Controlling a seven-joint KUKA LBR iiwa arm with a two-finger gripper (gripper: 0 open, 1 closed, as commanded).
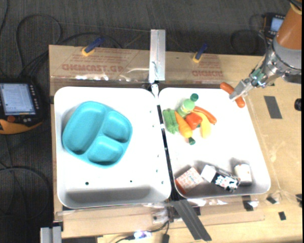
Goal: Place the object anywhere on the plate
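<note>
A blue plate with three compartments lies tilted in the left bin. My gripper hangs over the far right corner of the right bin, far from the plate. It is shut on a slim orange toy, whose ends stick out on both sides of the fingers. The toy is lifted just above the bin's rim.
A heap of toy vegetables lies in the far half of the right bin: green, orange, red and yellow pieces. Small boxes and a can sit along its near edge. A metal divider post stands behind the bins.
</note>
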